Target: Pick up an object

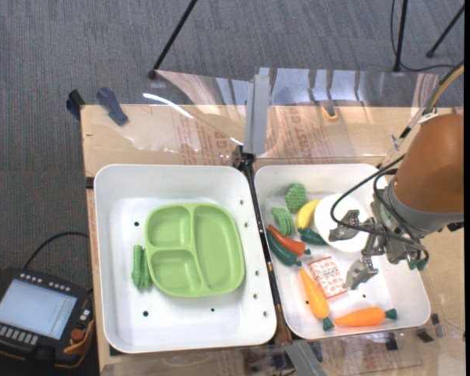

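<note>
Toy food fills the right bin (411, 292), the one the arm hangs over. Taking the white plate (335, 219) near that bin's middle as the mark:

- yellow piece (306, 214) touching the plate's left edge, standing on a slant
- green ridged piece (296, 195) just up and left of the yellow one, toward the bin's far wall
- small green piece (280, 218) left of the yellow one
- red pepper (287, 241) and dark green pepper (282, 252) lying side by side, down-left of the plate, close to the wall between the bins
- red-and-white packet (327, 276) below the plate, flat on the bin floor
- carrot (315, 294) just left of the packet, running toward the near wall, touching the packet's edge
- second carrot (363, 316) lying crosswise along the near wall, green top toward the right

Claw (366, 251) sits at the plate's right edge, over the floor right of the packet. Its two fingers look spread, with no object between them. Orange band of the arm bulks above it to the right.

Left bin (110, 210), across the dividing wall from the plate: a green tray (194, 249) with three compartments, centred. A green pea pod (141, 267) lies just off the tray's left side, lengthwise on the bin floor.

Both bins rest on the table (172, 135).
</note>
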Action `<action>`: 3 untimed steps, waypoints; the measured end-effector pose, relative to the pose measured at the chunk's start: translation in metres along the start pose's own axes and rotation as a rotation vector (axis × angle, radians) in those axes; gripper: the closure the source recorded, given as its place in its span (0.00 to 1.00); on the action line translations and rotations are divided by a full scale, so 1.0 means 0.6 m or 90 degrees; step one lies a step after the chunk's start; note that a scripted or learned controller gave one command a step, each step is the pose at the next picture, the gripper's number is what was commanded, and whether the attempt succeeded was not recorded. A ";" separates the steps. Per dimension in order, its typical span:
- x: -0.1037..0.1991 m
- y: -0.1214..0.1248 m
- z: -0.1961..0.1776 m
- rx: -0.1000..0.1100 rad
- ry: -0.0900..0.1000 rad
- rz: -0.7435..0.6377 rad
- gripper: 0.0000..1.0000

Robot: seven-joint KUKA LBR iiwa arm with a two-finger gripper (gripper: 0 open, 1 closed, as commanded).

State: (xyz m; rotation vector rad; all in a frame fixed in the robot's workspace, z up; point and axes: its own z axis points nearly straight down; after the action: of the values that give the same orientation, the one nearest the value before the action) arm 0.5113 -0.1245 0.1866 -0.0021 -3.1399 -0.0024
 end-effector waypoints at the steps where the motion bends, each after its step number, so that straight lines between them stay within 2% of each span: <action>1: 0.043 0.050 0.170 -0.001 0.004 0.027 0.00; 2: -0.055 0.053 0.165 0.000 -0.002 0.025 0.00; 3: -0.159 0.032 0.164 0.000 -0.003 0.055 0.00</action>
State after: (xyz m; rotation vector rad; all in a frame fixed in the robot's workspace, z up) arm 0.6065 -0.1054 0.0881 -0.1387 -3.1411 -0.0014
